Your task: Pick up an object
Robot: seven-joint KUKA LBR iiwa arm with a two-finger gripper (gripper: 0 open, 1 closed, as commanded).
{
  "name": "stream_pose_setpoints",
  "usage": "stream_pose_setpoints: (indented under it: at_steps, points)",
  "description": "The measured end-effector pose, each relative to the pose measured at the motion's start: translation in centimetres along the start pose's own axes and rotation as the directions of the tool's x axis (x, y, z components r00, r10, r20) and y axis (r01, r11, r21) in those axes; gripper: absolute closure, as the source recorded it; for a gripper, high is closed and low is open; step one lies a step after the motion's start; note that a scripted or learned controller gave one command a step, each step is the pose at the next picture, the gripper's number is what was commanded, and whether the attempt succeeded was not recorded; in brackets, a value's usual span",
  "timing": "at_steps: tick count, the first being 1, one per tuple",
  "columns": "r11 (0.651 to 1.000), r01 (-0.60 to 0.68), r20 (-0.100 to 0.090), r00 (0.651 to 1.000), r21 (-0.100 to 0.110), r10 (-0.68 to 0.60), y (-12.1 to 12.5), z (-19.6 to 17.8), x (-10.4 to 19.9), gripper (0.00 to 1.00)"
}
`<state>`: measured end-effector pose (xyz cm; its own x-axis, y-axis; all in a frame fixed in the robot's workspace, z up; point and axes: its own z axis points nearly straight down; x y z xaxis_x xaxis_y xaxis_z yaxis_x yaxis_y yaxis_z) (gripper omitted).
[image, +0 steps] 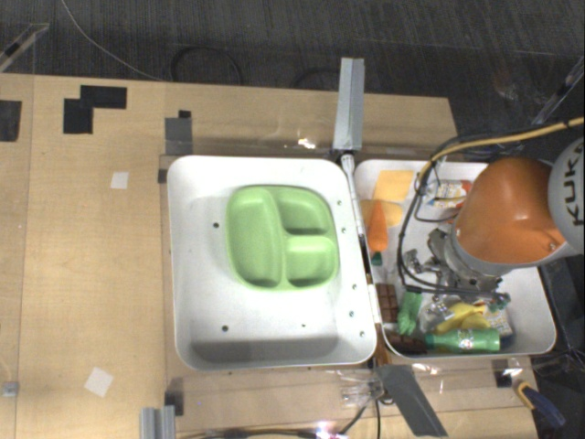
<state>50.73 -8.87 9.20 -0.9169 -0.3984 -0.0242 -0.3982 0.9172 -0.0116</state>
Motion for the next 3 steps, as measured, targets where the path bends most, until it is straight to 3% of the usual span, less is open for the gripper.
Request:
stream_pose_setpoints:
  at_steps: [1, 2, 3]
  points:
    - [1.000, 0.003, 0.011, 1.000, 0.010, -0.003, -0.3, -1.3, -0.4, 1.00]
    - [0.993, 0.120, -0.005, 0.993, -0.004, -0.120, -0.3, -14.1, -6.1, 1.00]
    - [0.984, 0.176, -0.015, 0.984, -0.009, -0.176, -6.9, -13.3, -5.6, 1.00]
